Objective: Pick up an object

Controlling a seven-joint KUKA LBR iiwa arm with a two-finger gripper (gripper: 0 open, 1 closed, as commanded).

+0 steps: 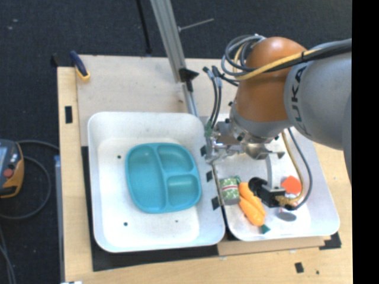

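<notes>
tray [163,177]: teal, three compartments, flat, mid left bin [106,218] | carrot [251,206]: orange, lying aslant, right bin [323,218] | packet [229,189]: green-white, just left of carrot | red piece [291,185]: further right | grey piece [286,216]: below it

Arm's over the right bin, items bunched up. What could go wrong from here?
1. The orange carrot toy lies right against the small green-labelled box, so a grasp may catch both or knock one aside.
2. The hand hangs near the right bin's edge next to the left bin. Coming down there could clip the rim.
</notes>
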